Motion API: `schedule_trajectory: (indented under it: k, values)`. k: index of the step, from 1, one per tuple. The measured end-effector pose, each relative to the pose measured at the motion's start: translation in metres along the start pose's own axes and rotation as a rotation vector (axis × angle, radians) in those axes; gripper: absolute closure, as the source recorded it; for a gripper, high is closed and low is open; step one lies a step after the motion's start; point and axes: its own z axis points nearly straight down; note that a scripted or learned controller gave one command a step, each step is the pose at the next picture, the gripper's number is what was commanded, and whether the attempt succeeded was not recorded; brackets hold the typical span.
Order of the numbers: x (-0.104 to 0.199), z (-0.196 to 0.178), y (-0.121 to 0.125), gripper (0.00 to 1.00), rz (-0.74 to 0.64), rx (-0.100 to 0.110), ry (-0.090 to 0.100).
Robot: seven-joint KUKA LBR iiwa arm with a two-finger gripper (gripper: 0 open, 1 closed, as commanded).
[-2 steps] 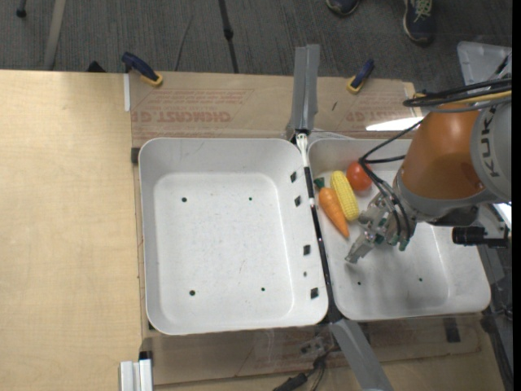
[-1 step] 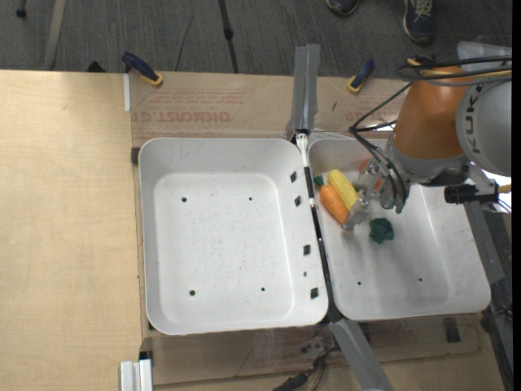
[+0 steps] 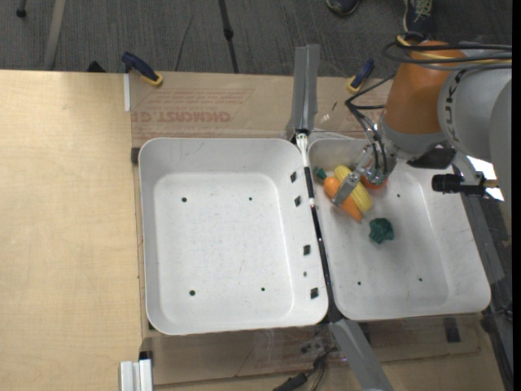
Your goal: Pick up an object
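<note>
From my feed, the jaws sit low in the right bin [image 3: 456, 300], in its upper left part, down among a small heap of toys. I cannot tell how wide they stand or whether anything is caught in them; the metal tip blends into the clutter. A grey finger [image 3: 348, 187] slants across the heap, lying over an orange piece [image 3: 345, 204] with a yellow piece [image 3: 361, 199] just beside it, toward three o'clock. A red-orange bit [image 3: 374, 181] shows at about one o'clock from the finger, close under the wrist, and a small green scrap [image 3: 321, 173] lies at ten o'clock from it, near the bin's left wall. A dark green object [image 3: 381, 231] rests alone on the bin floor at five o'clock from the heap, near but apart from it. The arm [image 3: 423, 96] comes in from two o'clock, its orange band above the wrist. The left bin [image 3: 155, 218] lies at nine o'clock, both bins on the desk [image 3: 65, 218].
</note>
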Motion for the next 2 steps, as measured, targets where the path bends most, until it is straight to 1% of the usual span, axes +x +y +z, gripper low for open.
schedule_trajectory:
  k: [1, 2]
  values:
    - [-0.001, -0.010, 0.000, 1.00, 0.001, -0.002, -0.003]
    - [0.052, -0.158, 0.029, 1.00, 0.050, 0.000, -0.001]
